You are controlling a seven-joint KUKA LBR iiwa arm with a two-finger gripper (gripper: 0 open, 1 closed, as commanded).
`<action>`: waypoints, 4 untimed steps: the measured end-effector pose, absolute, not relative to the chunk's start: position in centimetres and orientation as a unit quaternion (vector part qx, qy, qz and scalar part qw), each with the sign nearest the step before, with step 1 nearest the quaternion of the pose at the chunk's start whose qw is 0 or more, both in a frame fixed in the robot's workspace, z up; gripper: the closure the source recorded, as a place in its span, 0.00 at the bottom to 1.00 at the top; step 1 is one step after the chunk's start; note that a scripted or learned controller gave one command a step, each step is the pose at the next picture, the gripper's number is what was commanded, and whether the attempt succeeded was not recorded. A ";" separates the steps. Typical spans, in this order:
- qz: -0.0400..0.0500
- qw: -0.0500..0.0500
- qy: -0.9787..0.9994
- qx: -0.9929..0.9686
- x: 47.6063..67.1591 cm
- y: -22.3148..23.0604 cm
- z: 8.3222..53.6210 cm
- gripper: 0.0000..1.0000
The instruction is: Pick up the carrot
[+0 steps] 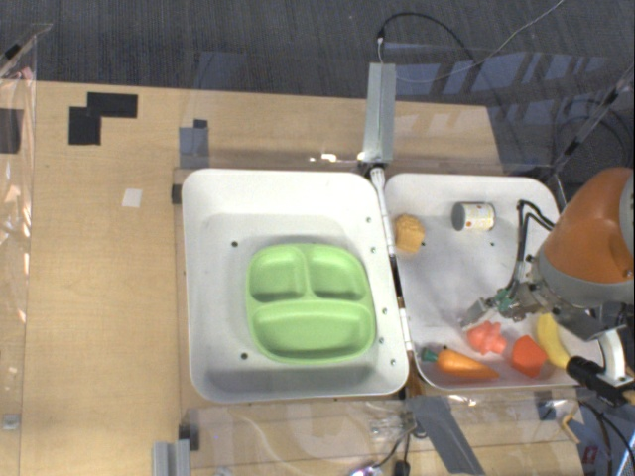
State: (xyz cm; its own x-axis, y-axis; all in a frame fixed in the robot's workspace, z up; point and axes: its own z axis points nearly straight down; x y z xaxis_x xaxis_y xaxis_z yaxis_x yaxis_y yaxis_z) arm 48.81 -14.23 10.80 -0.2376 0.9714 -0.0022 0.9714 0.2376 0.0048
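While the gripper (486, 311) hangs over the right bin (437, 281) with fingers apart and nothing between them, the carrot (464, 364) lies against the near wall. Best approach, I judge: descend lower-left, straddle its width, and avoid the pink toy (485, 337) beside it.
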 end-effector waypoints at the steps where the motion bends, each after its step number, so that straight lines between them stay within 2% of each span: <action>1: 0.001 0.003 0.809 0.588 48.9 -12.6 12.9 0.00; 2: 0.001 0.002 0.786 0.618 48.8 -13.2 10.4 0.00; 3: 0.002 0.004 0.788 0.616 49.0 -13.1 11.5 1.00; 4: 0.002 0.004 0.788 0.616 49.0 -13.1 11.5 0.00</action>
